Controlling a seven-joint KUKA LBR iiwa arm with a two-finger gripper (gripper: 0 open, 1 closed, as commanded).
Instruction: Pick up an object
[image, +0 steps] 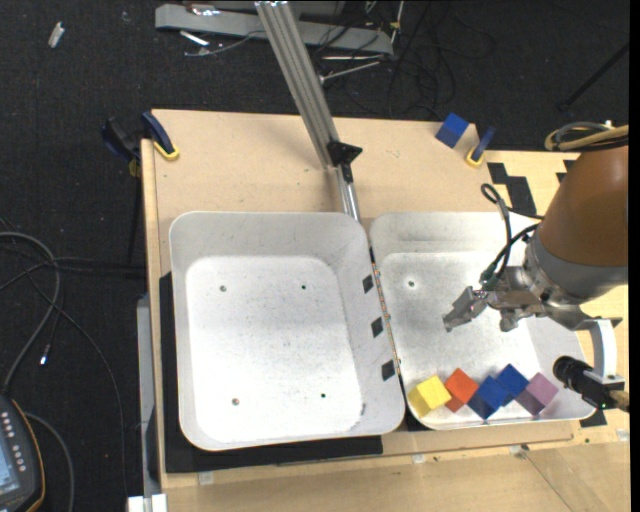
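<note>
Your pincer (468, 308) hung above the right bin (440, 245), grip state indeterminable, while the four blocks (484, 391) lay unpicked along its near edge.

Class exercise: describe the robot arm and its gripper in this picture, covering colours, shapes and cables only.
The arm is a bulky, rounded body with a broad orange band over a grey section. Black cables loop along its side towards the wrist. The gripper is small, grey and metallic.

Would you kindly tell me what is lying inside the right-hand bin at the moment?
Inside the right bin, along its near edge, sit four blocks: yellow block, orange block, blue block, purple block. The gripper hovers above. The arm covers the bin's right side.
</note>
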